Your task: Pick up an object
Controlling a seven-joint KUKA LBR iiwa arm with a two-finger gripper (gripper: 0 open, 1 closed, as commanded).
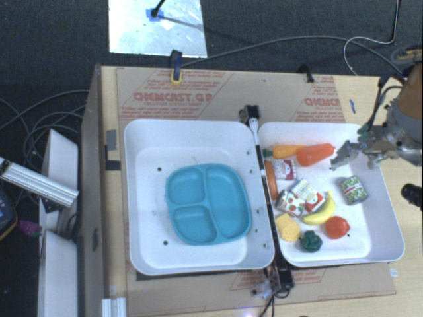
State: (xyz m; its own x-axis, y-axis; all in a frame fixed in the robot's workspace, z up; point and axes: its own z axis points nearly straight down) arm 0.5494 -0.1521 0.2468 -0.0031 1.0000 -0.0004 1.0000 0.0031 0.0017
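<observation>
Gripper (357, 152) above the right bin (390, 233), its fingers spread and bare.
We see the green can (353, 190) lying just below it, the carrot (314, 153) to its left.

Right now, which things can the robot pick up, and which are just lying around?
For picking up: carrot, banana, tomato, broccoli, green can, all in the right bin, near the gripper.

Lying about: blue tray, left bin, cables.

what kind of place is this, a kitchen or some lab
Most likely a robotics lab bench, not a kitchen: two white bins on a cardboard sheet, toy food such as a plastic banana, and loose cables.
</observation>
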